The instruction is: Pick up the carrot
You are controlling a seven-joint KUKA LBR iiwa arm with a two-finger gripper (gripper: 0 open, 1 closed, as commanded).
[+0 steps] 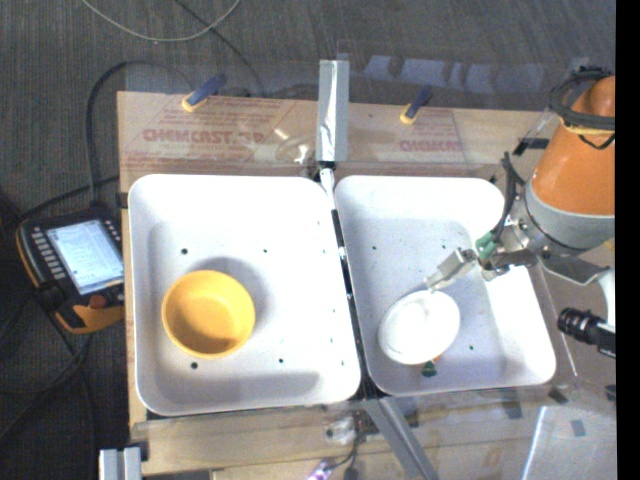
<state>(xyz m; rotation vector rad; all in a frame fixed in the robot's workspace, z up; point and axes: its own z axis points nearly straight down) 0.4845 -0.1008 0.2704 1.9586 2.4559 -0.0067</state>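
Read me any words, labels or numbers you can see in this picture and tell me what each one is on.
"CHEMCAST": red print, faint and partly blurred, on the clear sheet lying across the board behind the left bin.
More red print on the same sheet behind the right bin: too blurred to read.
The lit screen of the handheld pendant on the floor: text too small to read.

camera view: fixed overhead | slanted down | both white bins (150,268) framed
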